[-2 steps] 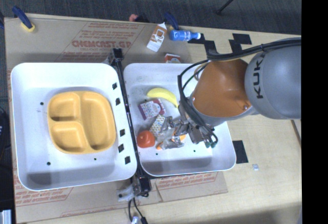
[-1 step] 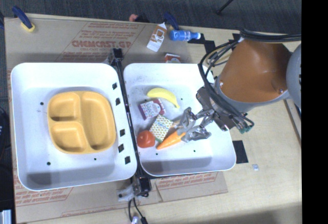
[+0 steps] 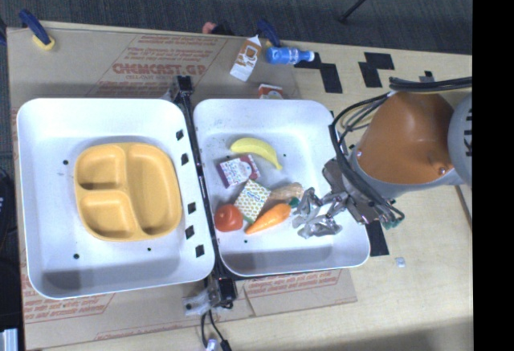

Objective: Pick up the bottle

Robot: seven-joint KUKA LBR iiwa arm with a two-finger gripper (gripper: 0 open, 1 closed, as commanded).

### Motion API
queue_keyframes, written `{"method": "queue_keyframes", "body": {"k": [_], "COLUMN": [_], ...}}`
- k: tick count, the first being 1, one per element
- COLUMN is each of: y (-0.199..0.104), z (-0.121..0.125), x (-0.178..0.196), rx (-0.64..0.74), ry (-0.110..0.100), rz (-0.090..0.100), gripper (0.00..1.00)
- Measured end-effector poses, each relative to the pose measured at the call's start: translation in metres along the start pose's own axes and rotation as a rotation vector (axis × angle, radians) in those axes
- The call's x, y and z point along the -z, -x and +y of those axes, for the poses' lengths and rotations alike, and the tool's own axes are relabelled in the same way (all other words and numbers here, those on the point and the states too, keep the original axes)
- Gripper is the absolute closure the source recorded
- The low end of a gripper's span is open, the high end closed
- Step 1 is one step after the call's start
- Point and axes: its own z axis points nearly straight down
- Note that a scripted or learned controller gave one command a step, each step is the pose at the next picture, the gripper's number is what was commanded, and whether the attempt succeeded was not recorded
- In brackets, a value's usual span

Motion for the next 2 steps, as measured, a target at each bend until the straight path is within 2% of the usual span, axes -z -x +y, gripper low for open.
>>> {"method": "queue_keyframes", "body": {"k": [1, 2], "y": [-0.001, 0.000], "z": [-0.018, -0.020], "x": [0.010, 0.087], "rx": [-0.050, -0.208], "ry": [-0.001, -0.003], "rz": [-0.002, -0.003], "gripper": [1.00, 1.00]}}
